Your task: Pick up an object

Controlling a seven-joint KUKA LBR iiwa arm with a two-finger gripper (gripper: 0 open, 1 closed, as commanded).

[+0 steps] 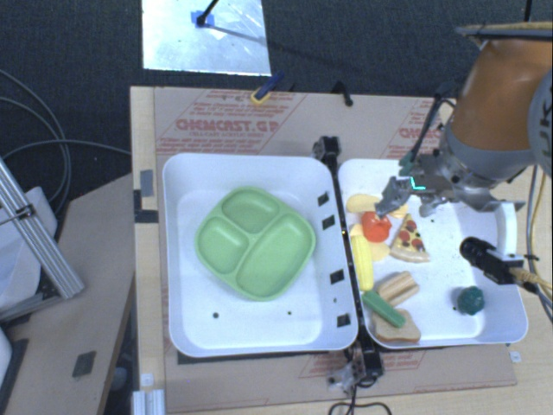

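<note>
Bench w/ two white bins: gripper low in right bin over red tomato, jaw state indiscernible; nothing lifted yet.

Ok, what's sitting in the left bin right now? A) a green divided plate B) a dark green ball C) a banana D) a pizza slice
A: the green divided plate lies alone in the left bin, while the pizza slice, banana and dark green ball all lie in the right bin.
</note>
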